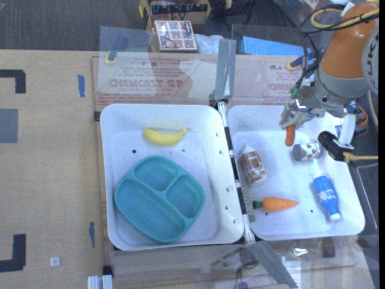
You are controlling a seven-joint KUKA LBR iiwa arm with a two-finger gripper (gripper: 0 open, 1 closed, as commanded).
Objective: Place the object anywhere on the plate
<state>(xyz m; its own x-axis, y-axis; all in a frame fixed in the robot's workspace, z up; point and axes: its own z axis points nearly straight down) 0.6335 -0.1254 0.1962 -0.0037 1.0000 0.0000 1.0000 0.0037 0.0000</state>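
A teal divided plate [159, 198] lies in the left bin [114, 122], with a yellow banana [165, 136] behind it. My gripper [290, 123] hangs over the back of the right bin [252, 116]. A small orange-red piece [290, 137] sits right at the gripper's tip; whether it is held is unclear. Near it in the right bin lie a small patterned can [306, 151], a brown carton [252, 165], a carrot [275, 204] and a blue bottle [326, 196].
A metal divider [224, 77] runs between the bins at the back. Cardboard boxes [174, 18] stand beyond the bench. Black cable and yellow tubing [343, 152] hang at the right bin's right edge.
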